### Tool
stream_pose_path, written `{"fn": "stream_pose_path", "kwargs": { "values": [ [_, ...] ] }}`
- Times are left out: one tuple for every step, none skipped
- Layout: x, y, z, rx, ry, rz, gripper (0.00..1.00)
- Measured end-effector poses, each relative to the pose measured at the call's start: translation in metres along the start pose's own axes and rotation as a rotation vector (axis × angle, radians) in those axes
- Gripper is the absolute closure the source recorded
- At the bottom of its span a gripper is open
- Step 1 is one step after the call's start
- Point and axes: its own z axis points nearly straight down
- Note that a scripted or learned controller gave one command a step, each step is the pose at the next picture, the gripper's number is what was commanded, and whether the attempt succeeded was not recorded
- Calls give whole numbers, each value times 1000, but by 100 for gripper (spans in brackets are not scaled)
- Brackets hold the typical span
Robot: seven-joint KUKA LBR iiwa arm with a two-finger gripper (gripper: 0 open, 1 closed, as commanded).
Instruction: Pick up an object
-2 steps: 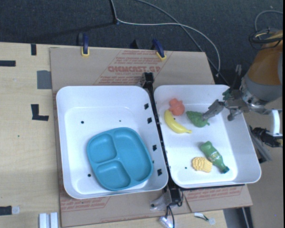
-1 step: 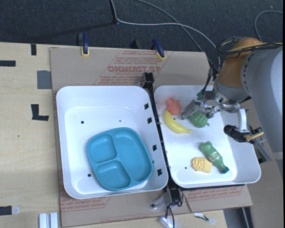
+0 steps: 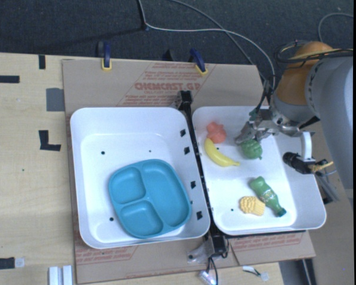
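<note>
Green bottle foreground; gripper (fingers obscured) touching green vegetable.

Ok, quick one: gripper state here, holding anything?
Two-finger gripper: down in the right white bin, right at the small dark green round toy; open, shut or holding cannot be told.

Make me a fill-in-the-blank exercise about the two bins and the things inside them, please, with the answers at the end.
1. The blue plate lies in the ____ bin.
2. The banana lies just below the ____ toy.
3. The gripper is right above the round ____ toy in the right bin.
4. The corn lies beside the green ____.

Missing words: left; orange; green; bottle
</note>
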Motion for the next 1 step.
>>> {"fn": "stream_pose_path", "kwargs": {
  "values": [
    [61,26,-176,-11,1,-4,100]
  ]
}}
